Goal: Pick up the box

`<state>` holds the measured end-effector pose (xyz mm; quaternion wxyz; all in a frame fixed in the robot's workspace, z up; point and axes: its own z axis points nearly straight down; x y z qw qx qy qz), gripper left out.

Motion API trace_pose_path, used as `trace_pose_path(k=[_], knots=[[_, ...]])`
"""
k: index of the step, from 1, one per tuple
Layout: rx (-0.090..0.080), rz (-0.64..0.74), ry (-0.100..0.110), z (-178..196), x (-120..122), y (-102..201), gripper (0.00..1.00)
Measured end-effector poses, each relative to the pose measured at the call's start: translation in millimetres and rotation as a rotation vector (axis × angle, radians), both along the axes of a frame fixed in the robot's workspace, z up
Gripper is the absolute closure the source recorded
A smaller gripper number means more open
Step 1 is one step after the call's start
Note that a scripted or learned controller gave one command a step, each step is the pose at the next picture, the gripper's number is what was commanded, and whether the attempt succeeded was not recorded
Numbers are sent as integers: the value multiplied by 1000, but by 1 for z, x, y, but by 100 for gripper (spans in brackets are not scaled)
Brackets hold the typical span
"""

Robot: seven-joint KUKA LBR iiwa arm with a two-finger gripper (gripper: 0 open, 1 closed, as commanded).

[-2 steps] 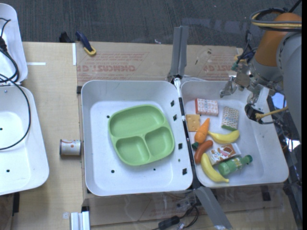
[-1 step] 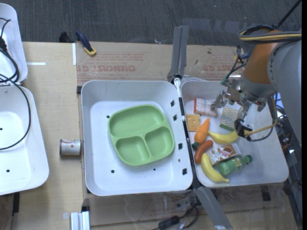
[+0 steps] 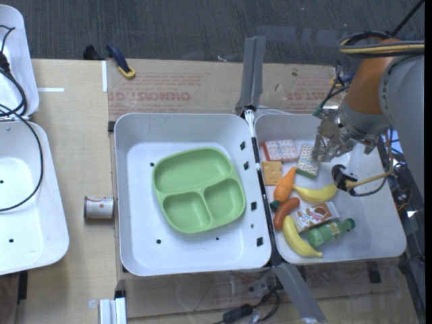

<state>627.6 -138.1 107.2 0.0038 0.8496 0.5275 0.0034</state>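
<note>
On the surface (image 3: 74,181) a small can (image 3: 99,208) lies just left of the left bin (image 3: 128,181), which holds a green divided plate (image 3: 198,189). In the right bin (image 3: 385,241) sit a cracker (image 3: 271,173), a carrot (image 3: 285,184), two bananas (image 3: 315,193), a green bottle (image 3: 331,232) and a flat snack pack (image 3: 280,150). The small patterned box (image 3: 308,160) lies tilted near the back, the claw (image 3: 325,148) touching its right side; whether it is clenched I cannot tell
</note>
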Motion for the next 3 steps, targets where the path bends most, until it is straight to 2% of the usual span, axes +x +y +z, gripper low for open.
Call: trace_pose_path(k=[1, 2, 3], knots=[[-3, -58, -2, -6, 6, 8, 100], [-2, -58, 0, -9, 5, 9, 0], [1, -1, 10, -14, -8, 44, 0]])
